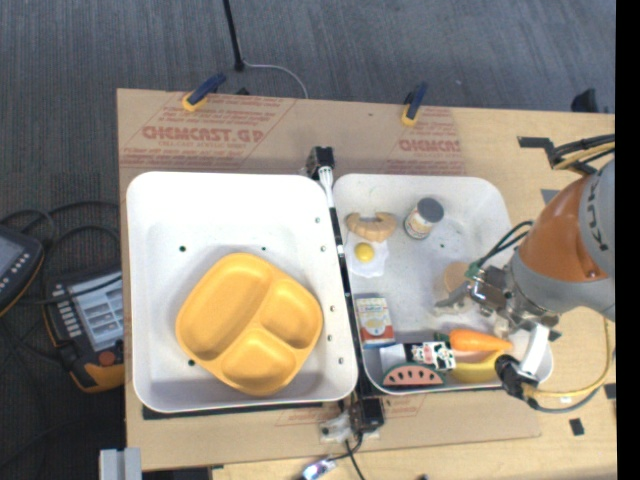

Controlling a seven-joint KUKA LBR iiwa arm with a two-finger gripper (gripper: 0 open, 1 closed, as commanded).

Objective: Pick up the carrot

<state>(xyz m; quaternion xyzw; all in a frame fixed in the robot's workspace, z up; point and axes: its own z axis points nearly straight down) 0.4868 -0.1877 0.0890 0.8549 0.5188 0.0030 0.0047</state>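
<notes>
One carrot in right bin, one yellow tray, end effector state unclear

Carrot at right bin front edge; tool just above it.

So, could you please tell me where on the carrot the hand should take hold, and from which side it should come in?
Probably the carrot's thick middle, from straight above. It lies flat and nearly level across the right bin's near corner, so fingers would best close across its narrow width. A yellow item sits tight against its near side and the arm's wrist crowds its far end, so sideways approaches look blocked.
</notes>
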